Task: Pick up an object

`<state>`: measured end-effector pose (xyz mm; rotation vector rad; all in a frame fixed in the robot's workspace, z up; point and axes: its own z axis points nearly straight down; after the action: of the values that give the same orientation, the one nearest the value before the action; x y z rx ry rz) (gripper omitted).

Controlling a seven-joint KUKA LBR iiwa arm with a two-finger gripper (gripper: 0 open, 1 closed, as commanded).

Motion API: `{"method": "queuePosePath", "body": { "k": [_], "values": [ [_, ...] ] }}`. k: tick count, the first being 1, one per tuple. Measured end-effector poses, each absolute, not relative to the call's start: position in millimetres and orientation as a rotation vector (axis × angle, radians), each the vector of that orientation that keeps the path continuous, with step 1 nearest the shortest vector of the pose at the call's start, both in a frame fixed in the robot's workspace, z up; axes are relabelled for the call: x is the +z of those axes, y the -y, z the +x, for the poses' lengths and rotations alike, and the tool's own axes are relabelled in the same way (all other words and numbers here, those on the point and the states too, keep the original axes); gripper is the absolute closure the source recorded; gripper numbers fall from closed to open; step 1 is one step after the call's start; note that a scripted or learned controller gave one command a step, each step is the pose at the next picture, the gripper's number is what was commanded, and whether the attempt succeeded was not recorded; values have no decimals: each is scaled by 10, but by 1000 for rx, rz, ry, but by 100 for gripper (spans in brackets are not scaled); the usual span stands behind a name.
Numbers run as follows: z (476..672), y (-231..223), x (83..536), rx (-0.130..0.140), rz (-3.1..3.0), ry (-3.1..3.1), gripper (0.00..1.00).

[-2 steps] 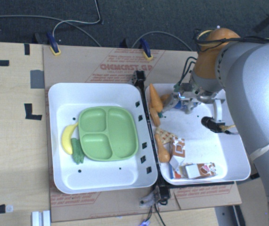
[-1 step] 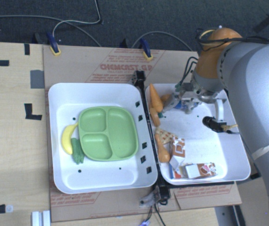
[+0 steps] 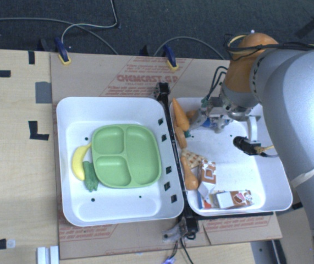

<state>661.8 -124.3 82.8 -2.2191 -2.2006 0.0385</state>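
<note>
My gripper [image 3: 215,119] hangs low over the back part of the right bin [image 3: 266,172], below the orange band of the wrist. Just to its left an orange carrot [image 3: 179,117] lies along the bin's left wall. Nothing shows between the fingers. Further forward on the left side lie a tan waffle-like piece [image 3: 193,159], a second orange piece [image 3: 190,178] and a small red and white carton [image 3: 208,172]. A brown and white carton [image 3: 232,198] lies flat at the front wall.
The left bin [image 3: 74,202] holds a green divided plate [image 3: 126,155], a yellow banana [image 3: 79,161] and a dark green vegetable [image 3: 91,177] beside it. The arm's grey body covers the right bin's far right side.
</note>
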Motion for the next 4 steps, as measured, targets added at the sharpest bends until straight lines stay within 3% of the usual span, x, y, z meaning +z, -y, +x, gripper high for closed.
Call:
{"method": "queuePosePath", "body": {
  "k": [1,2,3,4],
  "values": [
    [6618,1065,831,43,-2223,2202,0],
    [6608,1053,917,47,-2217,2200,100],
    [6611,1052,918,46,-2217,2201,0],
    [6328,992,856,1,-2222,2225,0]
  ]
}}
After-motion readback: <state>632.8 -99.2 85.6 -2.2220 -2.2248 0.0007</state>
